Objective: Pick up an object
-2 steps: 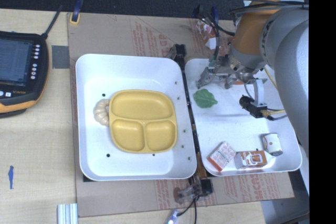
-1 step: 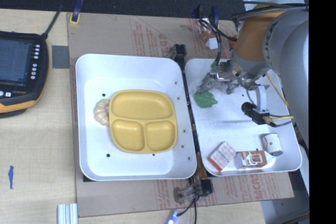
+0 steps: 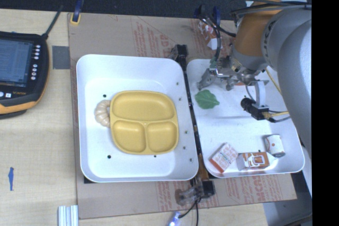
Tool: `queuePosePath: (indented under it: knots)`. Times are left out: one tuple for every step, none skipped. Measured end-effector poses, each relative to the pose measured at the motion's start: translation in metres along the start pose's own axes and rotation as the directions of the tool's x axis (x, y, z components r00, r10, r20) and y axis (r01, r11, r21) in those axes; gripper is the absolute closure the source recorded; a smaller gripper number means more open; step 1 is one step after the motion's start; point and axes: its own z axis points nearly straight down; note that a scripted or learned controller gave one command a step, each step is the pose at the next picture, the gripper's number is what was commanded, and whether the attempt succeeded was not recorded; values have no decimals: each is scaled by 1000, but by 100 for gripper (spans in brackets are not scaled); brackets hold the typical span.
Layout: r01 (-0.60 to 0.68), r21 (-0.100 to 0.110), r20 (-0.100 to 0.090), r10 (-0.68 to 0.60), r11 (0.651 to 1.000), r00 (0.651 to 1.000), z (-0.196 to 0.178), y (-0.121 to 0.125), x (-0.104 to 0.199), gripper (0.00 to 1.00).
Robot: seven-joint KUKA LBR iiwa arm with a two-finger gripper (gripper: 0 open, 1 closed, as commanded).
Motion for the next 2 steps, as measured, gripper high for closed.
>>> queuePosePath:
  knots:
    - [-1, 3, 0, 1, 1000, 1000, 0, -8, -4, 0]
    - [1, 0, 0, -1, 1000, 1000, 0, 3, -4, 0]
